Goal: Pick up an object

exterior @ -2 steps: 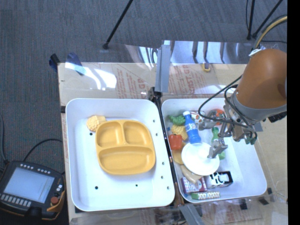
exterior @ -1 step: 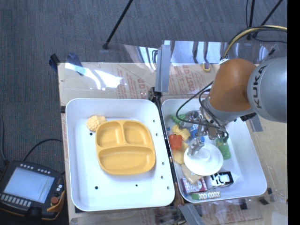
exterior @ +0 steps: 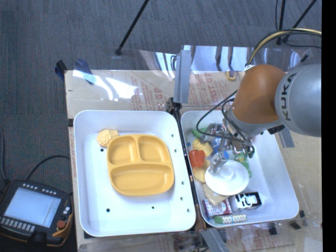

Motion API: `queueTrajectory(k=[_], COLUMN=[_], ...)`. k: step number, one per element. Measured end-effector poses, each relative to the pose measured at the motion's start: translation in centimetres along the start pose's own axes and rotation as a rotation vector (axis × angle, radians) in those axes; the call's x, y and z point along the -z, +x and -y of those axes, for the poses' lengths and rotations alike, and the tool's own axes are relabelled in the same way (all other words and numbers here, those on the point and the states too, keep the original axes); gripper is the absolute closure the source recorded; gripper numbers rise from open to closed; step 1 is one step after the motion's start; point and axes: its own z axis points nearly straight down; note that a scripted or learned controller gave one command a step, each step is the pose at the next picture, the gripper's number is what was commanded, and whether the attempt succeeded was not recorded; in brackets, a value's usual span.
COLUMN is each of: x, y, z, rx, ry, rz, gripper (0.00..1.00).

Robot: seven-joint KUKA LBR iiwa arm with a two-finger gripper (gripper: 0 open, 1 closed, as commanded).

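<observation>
Since the gripper sits low in right-bin clutter (can't tell if open/holding anything), it may snag the white lid or grab nothing.

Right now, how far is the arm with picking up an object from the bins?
Done: the end effector has reached into the right bin, low over the pile by the white plate and the red item. In hand: I cannot see any object held. Left: grasp something and lift it. The yellow divided tray lies in the left bin, apart from the arm.
</observation>
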Motion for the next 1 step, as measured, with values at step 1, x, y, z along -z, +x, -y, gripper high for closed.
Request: queueTrajectory(k=[1], x=[-0.05], y=[-0.29], z=[0.02], rx=[-0.101], ry=[-0.001], rz=[0.002], gripper=[0.00])
